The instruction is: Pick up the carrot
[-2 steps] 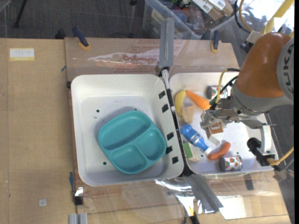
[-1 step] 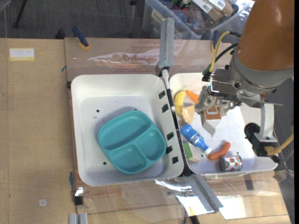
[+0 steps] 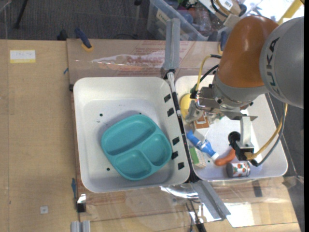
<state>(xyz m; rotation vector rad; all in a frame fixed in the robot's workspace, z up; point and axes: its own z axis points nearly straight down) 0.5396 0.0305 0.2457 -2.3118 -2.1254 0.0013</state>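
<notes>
Down in the right bin [image 3: 277, 164], the carrot [image 3: 225, 158] lies near the front wall, below and to the right of the fingers [image 3: 200, 111], well apart from them. Whether those fingers are wide or narrow cannot be told. A small can [image 3: 240, 168] touches the carrot's far side, and a blue-and-white tube [image 3: 201, 145] lies between carrot and fingers. The left bin [image 3: 87, 100] holds a teal divided plate [image 3: 136, 147].

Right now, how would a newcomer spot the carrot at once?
Look in the right bin, at its near edge under the arm. The carrot is the small orange piece lying between the blue-and-white tube and the can; nothing else low in that bin is plain orange.
</notes>
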